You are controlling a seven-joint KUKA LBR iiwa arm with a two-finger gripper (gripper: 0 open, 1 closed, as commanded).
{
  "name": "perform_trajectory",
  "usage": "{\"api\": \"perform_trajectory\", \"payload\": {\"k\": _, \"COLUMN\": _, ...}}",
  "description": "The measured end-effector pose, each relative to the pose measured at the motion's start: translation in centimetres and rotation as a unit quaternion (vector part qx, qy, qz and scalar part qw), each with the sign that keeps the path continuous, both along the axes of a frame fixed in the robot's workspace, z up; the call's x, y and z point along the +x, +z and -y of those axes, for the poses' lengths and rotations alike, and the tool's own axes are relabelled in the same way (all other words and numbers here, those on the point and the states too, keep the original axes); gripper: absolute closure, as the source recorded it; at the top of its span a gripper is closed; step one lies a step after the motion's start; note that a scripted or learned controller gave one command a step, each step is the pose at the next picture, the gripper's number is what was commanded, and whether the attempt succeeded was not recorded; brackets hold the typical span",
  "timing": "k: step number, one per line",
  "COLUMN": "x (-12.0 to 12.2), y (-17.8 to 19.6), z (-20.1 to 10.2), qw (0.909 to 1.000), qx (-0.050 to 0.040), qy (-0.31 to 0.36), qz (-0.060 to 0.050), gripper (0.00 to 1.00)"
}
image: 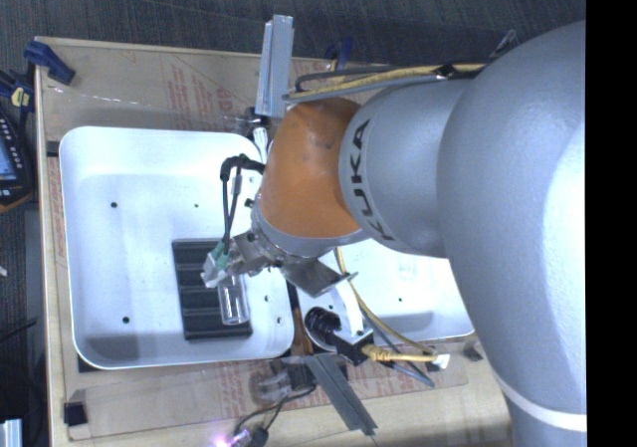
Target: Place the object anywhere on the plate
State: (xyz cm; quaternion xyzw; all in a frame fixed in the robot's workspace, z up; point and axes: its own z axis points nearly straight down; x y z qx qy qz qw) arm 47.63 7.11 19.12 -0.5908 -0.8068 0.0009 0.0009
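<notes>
Lower centre of frame: gripper (227,281) over dark plate (204,291) in left bin (90,236) | clear object (232,304) seen at fingertips, grip state indeterminate | release unconfirmed; withdrawal pending.

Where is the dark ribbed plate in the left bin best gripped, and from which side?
Probably the long edge at the view's left, from above. The dark ribbed plate lies flat in the left bin, so only a rim offers a hold; that edge has bare floor beside it, while the gripper hangs over the other.
</notes>
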Motion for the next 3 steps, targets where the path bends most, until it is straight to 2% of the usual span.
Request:
{"api": "perform_trajectory", "payload": {"k": 1, "x": 3.3, "y": -4.7, "z": -8.2, "qw": 0.987, "qx": -0.0016, "qy": -0.16, "qz": -0.001, "gripper": 1.0}}
{"api": "perform_trajectory", "payload": {"k": 2, "x": 7.8, "y": 0.0, "z": -0.9, "qw": 0.9919, "qx": -0.0001, "qy": -0.127, "qz": -0.001, "gripper": 1.0}}
{"api": "perform_trajectory", "payload": {"k": 3, "x": 2.8, "y": -0.1, "z": 6.0, "qw": 0.9543, "qx": -0.0011, "qy": -0.299, "qz": -0.003, "gripper": 1.0}}
